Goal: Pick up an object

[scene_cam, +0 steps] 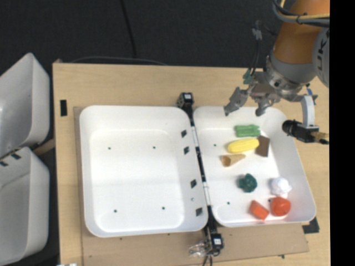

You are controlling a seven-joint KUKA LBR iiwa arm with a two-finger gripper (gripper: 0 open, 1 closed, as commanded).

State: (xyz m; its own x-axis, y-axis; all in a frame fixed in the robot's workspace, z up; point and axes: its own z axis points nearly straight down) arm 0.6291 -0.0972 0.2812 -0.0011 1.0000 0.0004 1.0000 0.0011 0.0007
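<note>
My gripper (244,108) hangs over the far edge of the right bin (222,206), its two fingers spread open with nothing between them. Just below it in the bin lie a green object (247,130), a yellow corn cob (242,145), a brown block (263,146) and a tan wedge (232,159). Further toward the front sit a dark green lump (248,183), a white ball (280,185), an orange-red round object (280,206) and a red-orange block (258,210).
The left bin (89,204) lies beside the right one, joined by a clipped ridge (197,159). White boxes (19,148) stand off the bench at the left. A black fitting (299,131) sticks out at the right bin's right edge.
</note>
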